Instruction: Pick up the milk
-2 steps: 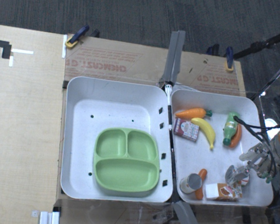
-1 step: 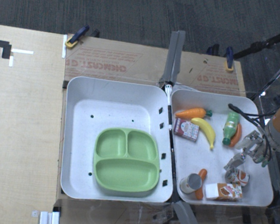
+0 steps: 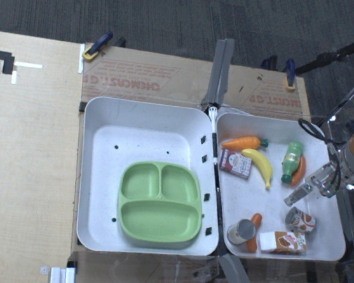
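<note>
Grey metal wrist, orange band, blk cables

Both bins white: left bin, right bin. Divided plate pale green. Carrot orange with green top. Banana yellow. Bottle green. Small carton dark red with white print. Milk carton white and orange. Can grey.

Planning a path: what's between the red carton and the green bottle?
The banana lies between the red carton and the green bottle, in the camera view.
</note>
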`<state>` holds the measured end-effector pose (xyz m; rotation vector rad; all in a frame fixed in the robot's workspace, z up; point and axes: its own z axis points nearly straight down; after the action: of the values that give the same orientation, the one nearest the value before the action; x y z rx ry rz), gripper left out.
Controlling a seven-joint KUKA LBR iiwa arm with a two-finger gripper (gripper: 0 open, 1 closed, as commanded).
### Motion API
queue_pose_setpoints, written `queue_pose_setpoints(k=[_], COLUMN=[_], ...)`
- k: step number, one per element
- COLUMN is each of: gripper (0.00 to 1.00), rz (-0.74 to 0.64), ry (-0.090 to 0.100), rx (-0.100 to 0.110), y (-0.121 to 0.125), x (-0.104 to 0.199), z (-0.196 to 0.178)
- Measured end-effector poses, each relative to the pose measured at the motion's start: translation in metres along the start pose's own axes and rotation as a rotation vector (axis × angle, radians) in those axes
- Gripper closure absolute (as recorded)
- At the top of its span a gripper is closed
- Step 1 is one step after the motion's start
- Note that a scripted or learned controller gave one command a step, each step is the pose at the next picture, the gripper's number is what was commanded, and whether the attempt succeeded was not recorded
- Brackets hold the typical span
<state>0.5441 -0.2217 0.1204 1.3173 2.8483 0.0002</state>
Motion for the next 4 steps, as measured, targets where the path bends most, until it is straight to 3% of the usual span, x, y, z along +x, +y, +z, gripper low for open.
queue_pose_setpoints(k=[1,2,3,4], gripper=[0.0,0.0,0.0,0.0], rz=[0.0,-0.088,-0.127,-0.223], ry=[0.0,0.0,-0.008,-0.034], rx=[0.0,0.0,-0.005,-0.012], y=[0.0,-0.022,-0.044,-0.03], x=[0.0,0.018,0.036,0.051], z=[0.0,-0.073,0.011,0.016])
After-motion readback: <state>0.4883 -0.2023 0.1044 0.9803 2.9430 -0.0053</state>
